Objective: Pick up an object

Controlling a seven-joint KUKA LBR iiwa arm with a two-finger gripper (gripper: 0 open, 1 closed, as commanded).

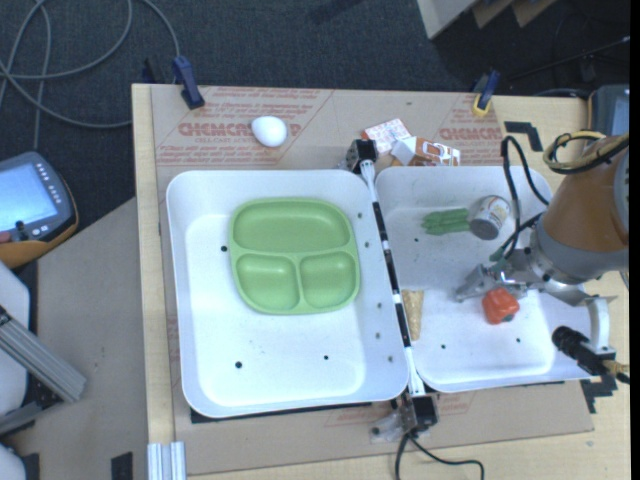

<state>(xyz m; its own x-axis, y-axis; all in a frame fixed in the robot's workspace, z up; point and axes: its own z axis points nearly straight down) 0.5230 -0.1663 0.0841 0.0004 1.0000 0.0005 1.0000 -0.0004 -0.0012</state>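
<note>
Bins of white plastic sat side by side on the bench. The left bin held a pale green divided plate, lying flat toward its back half. The arm reached in from the right over the right bin, and its gripper hung low above the bin floor, near the right-hand side. How wide it stood could not be told from this slant.

An orange lump lay on the floor of the right bin just in front of the gripper, touching it or very nearly so; whether it was gripped could not be made out. Farther back in the same bin lay a green piece with a grey can at its right end. A small tan wedge rested against the bin's left wall, well apart from the gripper.

Behind the bins, a white egg sat on the bench, and some crumpled packets lay near the gap between the two bins. Blue clamps gripped the bench's back edge.
</note>
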